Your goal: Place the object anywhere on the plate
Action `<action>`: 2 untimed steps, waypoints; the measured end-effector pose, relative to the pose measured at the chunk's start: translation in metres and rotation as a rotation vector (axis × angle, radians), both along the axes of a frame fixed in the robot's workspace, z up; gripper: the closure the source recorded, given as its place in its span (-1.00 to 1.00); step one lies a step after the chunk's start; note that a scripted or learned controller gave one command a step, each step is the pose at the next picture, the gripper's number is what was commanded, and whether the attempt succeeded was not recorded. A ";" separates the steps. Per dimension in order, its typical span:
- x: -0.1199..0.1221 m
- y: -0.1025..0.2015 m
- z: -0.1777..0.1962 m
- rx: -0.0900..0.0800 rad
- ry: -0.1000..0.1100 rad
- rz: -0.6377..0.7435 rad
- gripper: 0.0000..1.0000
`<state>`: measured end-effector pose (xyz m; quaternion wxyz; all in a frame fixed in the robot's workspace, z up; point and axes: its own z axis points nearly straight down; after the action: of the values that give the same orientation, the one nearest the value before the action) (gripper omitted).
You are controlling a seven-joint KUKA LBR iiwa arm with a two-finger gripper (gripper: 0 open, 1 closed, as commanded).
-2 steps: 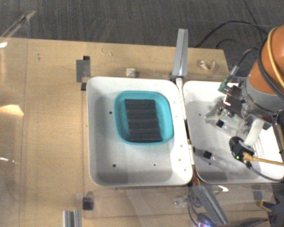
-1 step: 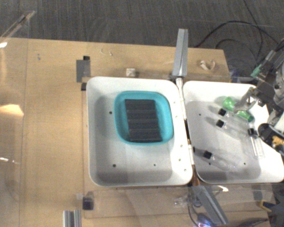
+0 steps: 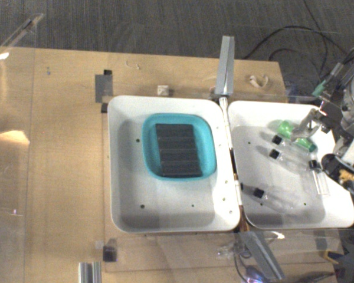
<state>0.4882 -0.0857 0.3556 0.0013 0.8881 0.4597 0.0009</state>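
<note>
One green object (image 3: 286, 127) in right bin (image 3: 342, 217), touching fingers (image 3: 310, 122), grip unclear, teal plate (image 3: 207, 152) left.

Wooden bench (image 3: 53, 175), pale and scuffed. Directly on it: two shallow white bins, touching side by side. Left bin (image 3: 127, 211) the landmark; right bin (image 3: 336, 217) just to its right (rims meeting), small black block (image 3: 109, 253) near its lower left corner.

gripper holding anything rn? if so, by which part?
Cannot tell. The gripper sits low over the green object in the right bin, but the view doesn't settle whether it's gripped. The teal plate carries a dark ribbed insert.
</note>
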 end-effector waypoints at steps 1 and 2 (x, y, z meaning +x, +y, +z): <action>0.000 -0.064 0.073 0.000 -0.001 -0.196 -1.00; 0.000 -0.113 0.005 0.000 0.002 -0.323 -1.00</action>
<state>0.4878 -0.1990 0.3602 0.0007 0.9504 0.3109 -0.0002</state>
